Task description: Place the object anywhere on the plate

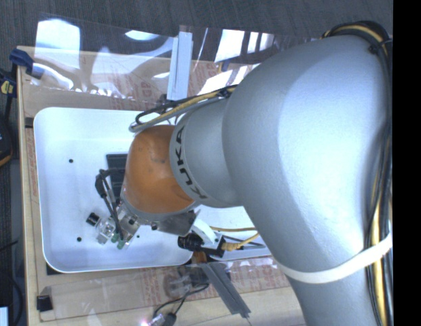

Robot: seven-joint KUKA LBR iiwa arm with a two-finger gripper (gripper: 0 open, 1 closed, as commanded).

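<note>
My gripper [111, 233] reaches down into the front part of the left white bin [54, 182], below the arm's orange band [153, 175]. A small dark object [93, 218] lies on the bin floor just left of the gripper, close to it; whether they touch is unclear. A dark flat rectangular piece [117, 161] shows on the bin floor behind the gripper, partly hidden by the arm. The bulky grey arm [299, 161] hides the middle and right of the bench.
Two tiny dark specks [70, 160] [79, 238] mark the bin floor. A clear plastic sheet [108, 60] stands behind the bin. Cables and a bracket [210, 246] hang from the wrist over the bin's front right corner. Blue clamps [20, 63] sit at the far left.
</note>
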